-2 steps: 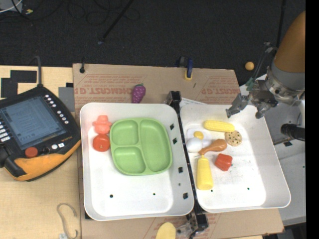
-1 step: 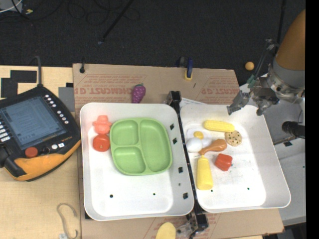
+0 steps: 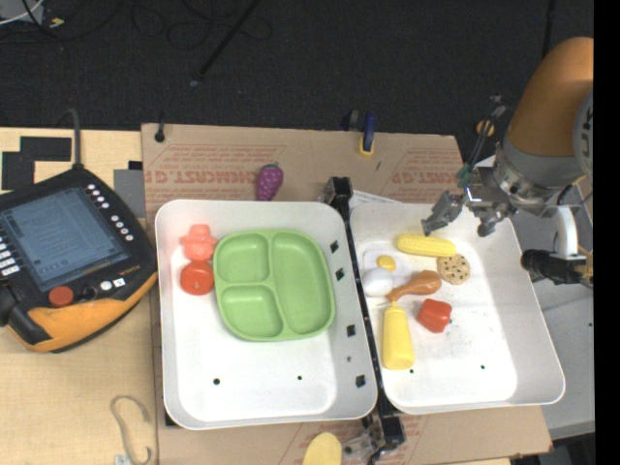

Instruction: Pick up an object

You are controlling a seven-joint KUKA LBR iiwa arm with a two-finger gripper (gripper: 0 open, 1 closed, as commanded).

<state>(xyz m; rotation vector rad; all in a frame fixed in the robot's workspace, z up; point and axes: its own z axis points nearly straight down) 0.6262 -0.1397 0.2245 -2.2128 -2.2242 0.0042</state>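
My gripper (image 3: 462, 218) hovers over the far edge of the right bin (image 3: 523, 356), open, with nothing between its fingers. Just below it lies a yellow corn cob (image 3: 426, 246). Beside the cob sits a round cookie (image 3: 453, 268). Further forward are an orange chicken drumstick (image 3: 417, 284), a red pepper (image 3: 434, 314) and a yellow bottle (image 3: 396, 337). A white egg (image 3: 376, 281) and a small yellow piece (image 3: 386, 262) lie near the bin's left wall.
The left bin (image 3: 252, 376) holds a green divided plate (image 3: 271, 284), a tomato (image 3: 197, 278) and a pink toy (image 3: 199, 243). Purple grapes (image 3: 269, 181) lie on the cardboard behind. A teach pendant (image 3: 68, 250) rests far left. A yellow fruit (image 3: 323, 449) sits at the front edge.
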